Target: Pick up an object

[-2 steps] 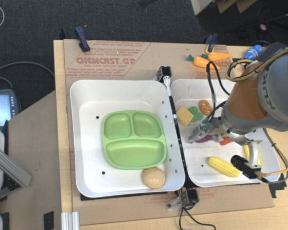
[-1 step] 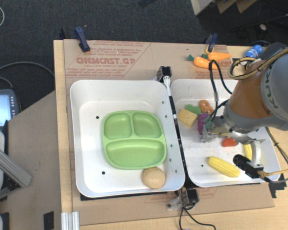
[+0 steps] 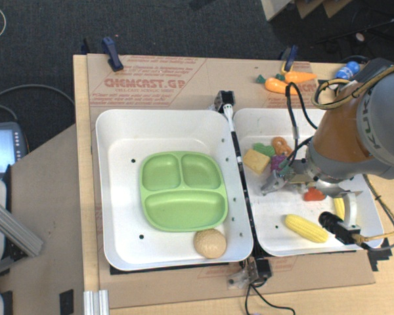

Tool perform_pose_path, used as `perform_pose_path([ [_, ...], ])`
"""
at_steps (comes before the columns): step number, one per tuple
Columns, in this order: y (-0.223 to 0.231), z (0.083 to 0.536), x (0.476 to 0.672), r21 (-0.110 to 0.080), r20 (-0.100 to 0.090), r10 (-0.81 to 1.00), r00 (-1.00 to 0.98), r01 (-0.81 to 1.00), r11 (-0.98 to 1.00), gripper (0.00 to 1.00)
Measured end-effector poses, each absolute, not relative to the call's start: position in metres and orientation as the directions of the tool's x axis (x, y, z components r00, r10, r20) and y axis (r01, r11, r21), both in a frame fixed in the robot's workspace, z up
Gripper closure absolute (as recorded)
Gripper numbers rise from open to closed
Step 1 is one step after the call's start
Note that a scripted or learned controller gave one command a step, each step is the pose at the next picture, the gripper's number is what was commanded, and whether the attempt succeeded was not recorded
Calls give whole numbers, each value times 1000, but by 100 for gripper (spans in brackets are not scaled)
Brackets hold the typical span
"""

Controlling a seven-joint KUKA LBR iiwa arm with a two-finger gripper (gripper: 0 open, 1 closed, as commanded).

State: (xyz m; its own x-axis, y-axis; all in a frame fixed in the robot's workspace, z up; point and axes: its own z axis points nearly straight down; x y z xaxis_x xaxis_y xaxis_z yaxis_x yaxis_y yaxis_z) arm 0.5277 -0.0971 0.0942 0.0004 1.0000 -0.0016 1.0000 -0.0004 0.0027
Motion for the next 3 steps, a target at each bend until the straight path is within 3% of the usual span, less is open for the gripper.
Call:
perform_pose_path([
  [1, -103, 84, 571, 5, -2, 1000, -2, 1000, 2, 0],
  [2, -103, 95, 570, 5, -2, 1000, -2, 1000, 2, 100],
  [3, -60, 191, 600, 12, 0, 1000, -6, 1000, 6, 100],
])
